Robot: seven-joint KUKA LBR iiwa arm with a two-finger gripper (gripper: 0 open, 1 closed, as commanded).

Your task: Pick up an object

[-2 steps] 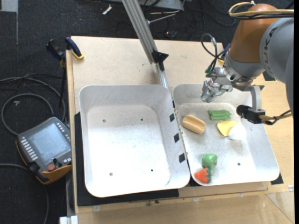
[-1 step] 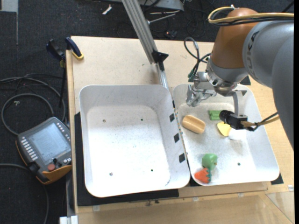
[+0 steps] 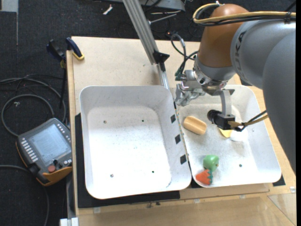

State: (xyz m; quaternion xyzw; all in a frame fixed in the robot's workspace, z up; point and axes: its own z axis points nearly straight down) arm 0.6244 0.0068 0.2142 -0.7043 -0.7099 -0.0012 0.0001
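Fingers on the gripper (image 3: 187,97) hang over the right bin (image 3: 263,168), and whether they are spread or closed I cannot tell.
Nothing looks lifted, so the pick seems still ahead. A tan bread roll (image 3: 194,125) lies on the bin floor just below them, its long axis running left to right, tilted slightly down to the right. Green and red toys (image 3: 209,168) lie nearer the front edge.

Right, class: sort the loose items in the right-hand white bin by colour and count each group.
Tan oblong bread-roll-shaped item: 1
Green rounded toy piece: 1
Red toy piece: 1
Yellow-and-white item under the cable: 1
Total: 4
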